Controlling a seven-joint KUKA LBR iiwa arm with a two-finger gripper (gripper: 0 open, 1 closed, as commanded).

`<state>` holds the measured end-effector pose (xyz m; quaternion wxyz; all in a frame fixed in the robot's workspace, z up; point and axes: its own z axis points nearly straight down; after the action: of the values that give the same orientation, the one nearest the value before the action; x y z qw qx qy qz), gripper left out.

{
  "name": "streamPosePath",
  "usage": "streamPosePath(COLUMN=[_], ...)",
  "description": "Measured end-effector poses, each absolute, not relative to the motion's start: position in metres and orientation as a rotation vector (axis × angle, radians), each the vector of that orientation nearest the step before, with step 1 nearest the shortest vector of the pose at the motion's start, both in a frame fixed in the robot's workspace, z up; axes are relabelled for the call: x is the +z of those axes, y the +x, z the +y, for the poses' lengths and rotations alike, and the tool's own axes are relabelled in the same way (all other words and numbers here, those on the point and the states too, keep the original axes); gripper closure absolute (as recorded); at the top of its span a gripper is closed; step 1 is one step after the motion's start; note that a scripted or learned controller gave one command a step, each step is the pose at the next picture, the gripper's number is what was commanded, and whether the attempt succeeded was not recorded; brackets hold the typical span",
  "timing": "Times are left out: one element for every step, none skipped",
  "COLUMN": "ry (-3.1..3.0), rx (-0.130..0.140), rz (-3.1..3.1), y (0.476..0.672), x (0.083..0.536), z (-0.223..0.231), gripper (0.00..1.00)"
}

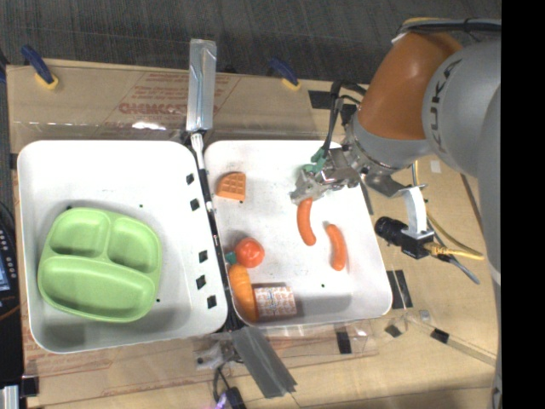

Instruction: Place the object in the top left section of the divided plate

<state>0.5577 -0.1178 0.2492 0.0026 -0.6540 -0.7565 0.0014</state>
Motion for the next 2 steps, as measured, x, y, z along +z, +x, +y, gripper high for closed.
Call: streamPosePath(ry=[-1.835, -1.572], rx=[0.003, 0.002], rz=[-2.545, -2.717], y=[0.508, 0.501], x=[0.239, 0.197], z=[-0.167, -0.068], gripper=[1.00, 1.00])
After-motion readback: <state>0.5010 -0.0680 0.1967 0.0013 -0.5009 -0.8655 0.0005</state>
